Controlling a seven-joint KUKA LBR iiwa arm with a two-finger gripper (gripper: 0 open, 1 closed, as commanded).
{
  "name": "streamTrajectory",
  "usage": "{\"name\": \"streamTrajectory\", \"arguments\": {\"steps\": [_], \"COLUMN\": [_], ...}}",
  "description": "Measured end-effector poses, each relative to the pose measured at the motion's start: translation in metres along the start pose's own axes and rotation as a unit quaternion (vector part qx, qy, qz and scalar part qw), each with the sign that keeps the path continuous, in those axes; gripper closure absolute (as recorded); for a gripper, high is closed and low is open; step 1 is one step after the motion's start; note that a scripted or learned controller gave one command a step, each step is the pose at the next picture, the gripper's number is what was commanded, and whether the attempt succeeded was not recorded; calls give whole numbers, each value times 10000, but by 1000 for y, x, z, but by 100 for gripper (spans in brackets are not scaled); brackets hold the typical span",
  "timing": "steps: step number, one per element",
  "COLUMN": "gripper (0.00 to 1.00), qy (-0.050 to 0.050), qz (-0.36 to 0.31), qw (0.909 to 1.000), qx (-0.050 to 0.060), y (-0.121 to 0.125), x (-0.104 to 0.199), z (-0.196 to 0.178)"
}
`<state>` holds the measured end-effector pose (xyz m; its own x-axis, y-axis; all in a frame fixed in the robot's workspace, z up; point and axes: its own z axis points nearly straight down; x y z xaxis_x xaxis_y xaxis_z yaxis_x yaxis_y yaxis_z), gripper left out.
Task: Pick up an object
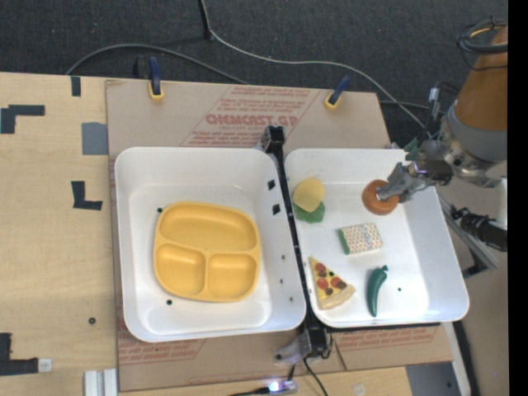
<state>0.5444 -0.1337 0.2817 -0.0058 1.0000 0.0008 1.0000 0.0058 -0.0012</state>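
My gripper (394, 186) reaches in from the right over the far right part of the right bin (429, 254). It sits directly over a round orange-brown disc (378, 199) and covers part of it. Also in this bin are a yellow rounded piece on a green base (309, 199), a small patterned block (360, 238), a toy pizza slice (329, 283) and a green pepper (375, 289). The pizza slice and pepper lie near the front, well away from the gripper.
The left bin (136, 221) holds a yellow divided plate (206, 250). A black divider clip (274, 139) sits where the two bins meet at the back. Cables run across the dark floor behind the bench, and clamps (154, 79) hold the cardboard sheet.
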Motion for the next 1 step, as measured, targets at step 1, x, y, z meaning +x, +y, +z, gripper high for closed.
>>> {"name": "streamTrajectory", "arguments": {"steps": [1], "gripper": [100], "qy": [-1], "qz": [-1], "qw": [10000], "qx": [5], "y": [6], "x": [59], "z": [17]}}
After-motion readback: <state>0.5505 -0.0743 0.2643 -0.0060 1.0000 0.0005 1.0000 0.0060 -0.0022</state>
